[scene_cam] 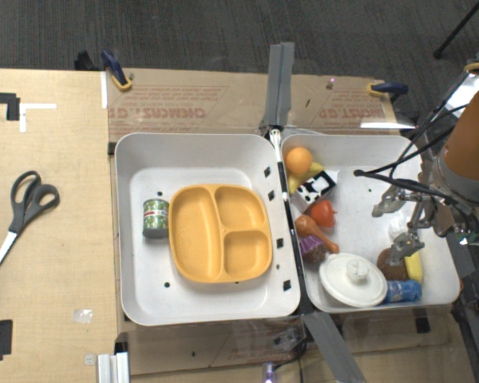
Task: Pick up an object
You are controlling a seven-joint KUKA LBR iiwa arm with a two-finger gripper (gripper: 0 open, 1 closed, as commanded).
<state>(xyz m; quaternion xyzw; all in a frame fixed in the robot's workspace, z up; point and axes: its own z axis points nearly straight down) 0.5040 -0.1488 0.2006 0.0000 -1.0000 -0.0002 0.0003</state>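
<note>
My gripper (393, 230) hangs over the right side of the right bin (359, 154), reaching in from the right. Its two metal fingers stand apart, open, with nothing between them. The lower fingertip (397, 252) sits just above a brown object (390, 266) next to a yellow piece (415, 265) and a blue item (402, 292). A white round lid (352, 279) lies at the bin's front. Along the bin's left wall are an orange ball (298, 159), a black-and-white cube (314, 187), a red tomato (322, 212), a drumstick (313, 230) and a purple item (310, 250).
The left bin (136, 294) holds a yellow divided plate (220, 233) and a small green can (155, 217). Scissors (21, 206) lie on the wooden bench at the left. Cables run from the arm across the right bin's far right corner.
</note>
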